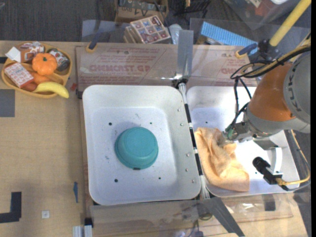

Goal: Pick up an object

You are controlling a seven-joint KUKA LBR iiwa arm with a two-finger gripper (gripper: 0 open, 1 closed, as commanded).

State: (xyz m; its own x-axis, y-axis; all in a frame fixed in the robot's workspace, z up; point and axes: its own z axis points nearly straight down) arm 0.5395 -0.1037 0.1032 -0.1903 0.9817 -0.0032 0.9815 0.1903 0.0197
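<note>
Two shallow white bins sit side by side: the left bin (98, 102) holds one round teal plastic bowl (137, 147), and the right bin (210, 102) holds one crumpled orange cloth (224, 168). The single gripper (230, 134) sits low at the cloth's upper edge, and whether it is parted or closed cannot be told.

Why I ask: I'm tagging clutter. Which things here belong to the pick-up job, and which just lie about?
Job: tool, at the orange cloth in the right bin; teal bowl in the left bin.
Lying about: toy pumpkin and banana at far left; patterned box beyond the bins.
</note>
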